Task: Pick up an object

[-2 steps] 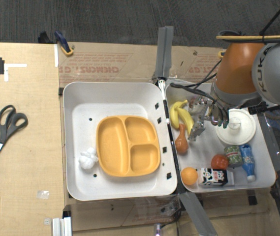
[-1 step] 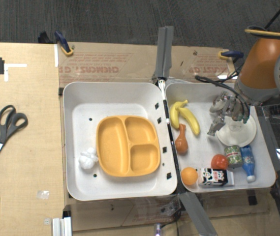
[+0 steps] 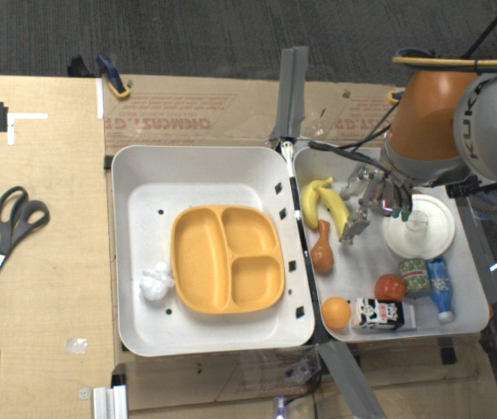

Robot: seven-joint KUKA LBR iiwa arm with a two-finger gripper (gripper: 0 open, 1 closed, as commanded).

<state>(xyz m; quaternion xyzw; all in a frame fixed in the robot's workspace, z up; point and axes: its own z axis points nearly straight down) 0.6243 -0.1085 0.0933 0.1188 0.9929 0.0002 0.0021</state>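
Camera view, arm bent down over right bin, gripper beside banana, finger state unclear.

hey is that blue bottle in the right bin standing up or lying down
Lying down. The blue bottle rests on its side on the floor of the right bin, its cap end toward the near rim.

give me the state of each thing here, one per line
hand: low in the right bin, beside the banana, nothing seen between its fingers
banana: lying flat
orange tray: right way up in the left bin, compartments bare
white lid: flat, knob up
blue bottle: on its side
small carton: on its side
scissors: slightly open
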